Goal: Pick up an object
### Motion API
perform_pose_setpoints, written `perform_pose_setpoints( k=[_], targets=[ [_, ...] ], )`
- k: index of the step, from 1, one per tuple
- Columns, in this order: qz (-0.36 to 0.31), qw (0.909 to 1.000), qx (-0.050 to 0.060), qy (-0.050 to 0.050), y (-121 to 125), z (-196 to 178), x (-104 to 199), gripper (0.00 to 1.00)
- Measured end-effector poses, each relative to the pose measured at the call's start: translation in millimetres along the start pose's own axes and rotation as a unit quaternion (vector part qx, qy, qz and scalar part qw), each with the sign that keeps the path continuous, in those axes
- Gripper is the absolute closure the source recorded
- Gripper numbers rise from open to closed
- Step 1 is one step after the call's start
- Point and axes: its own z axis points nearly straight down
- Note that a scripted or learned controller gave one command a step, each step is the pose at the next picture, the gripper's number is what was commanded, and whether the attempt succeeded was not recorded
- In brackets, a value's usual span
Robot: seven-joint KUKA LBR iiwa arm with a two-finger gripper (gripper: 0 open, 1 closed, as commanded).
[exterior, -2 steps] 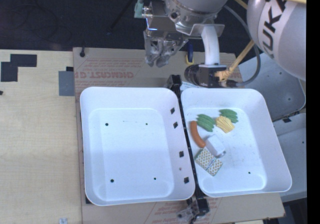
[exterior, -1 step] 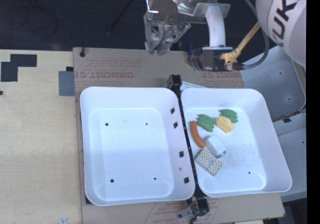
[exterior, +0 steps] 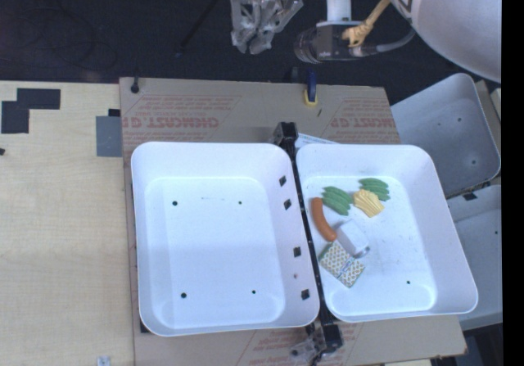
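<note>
White bins: two; right bin (exterior: 446,217) holds six small items; claw (exterior: 255,29) above bench, grip state unclear.

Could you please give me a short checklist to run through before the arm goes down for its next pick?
1. Things to pick are present: ok. An orange sausage, a green piece, a yellow piece, a pale block and a patterned pad lie in the right bin.
2. Gripper is above the bins: ok, it hangs beyond the bench's far edge.
3. Gripper carries nothing: cannot tell.
4. Things are spaced for a clean grasp: not ok, they sit bunched together.
5. Cluster is away from the bin wall: not ok, it sits near the divider.
</note>
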Motion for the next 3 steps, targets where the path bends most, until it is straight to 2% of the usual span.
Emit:
perform_pose_setpoints(
  k=[1,2,3],
  targets=[
    [-0.001,1.0,0.005,-0.001,-25.6,92.5,32.4,1.0],
    [-0.002,1.0,0.004,-0.001,-24.6,79.0,32.6,1.0],
    [0.0,1.0,0.001,0.0,13.6,73.1,34.3,1.0]
  ],
)
